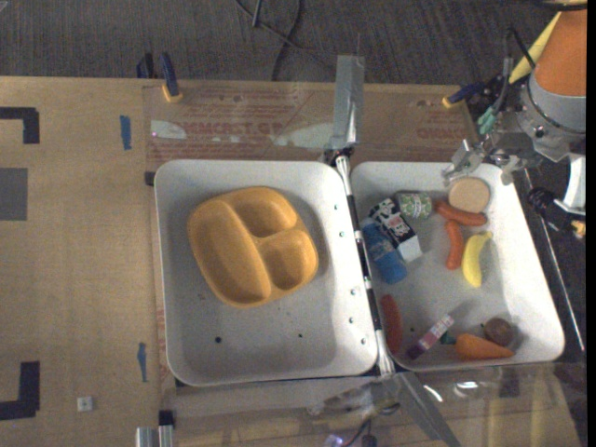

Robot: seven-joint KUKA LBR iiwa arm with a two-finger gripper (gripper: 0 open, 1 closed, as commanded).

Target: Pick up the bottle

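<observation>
The left bin [186, 343] holds a yellow divided plate [252, 245]; the right bin [535, 291] is crowded. The gripper [480, 156] hovers at its far rim, whether wide or narrow I cannot tell. The blue bottle [382, 252] lies against the bin's left wall, touching a small carton [395, 223], so a descent may strike the wall or snag the carton

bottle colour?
Blue; the bottle lies by the right bin's left wall, clearest in the camera view.
</observation>
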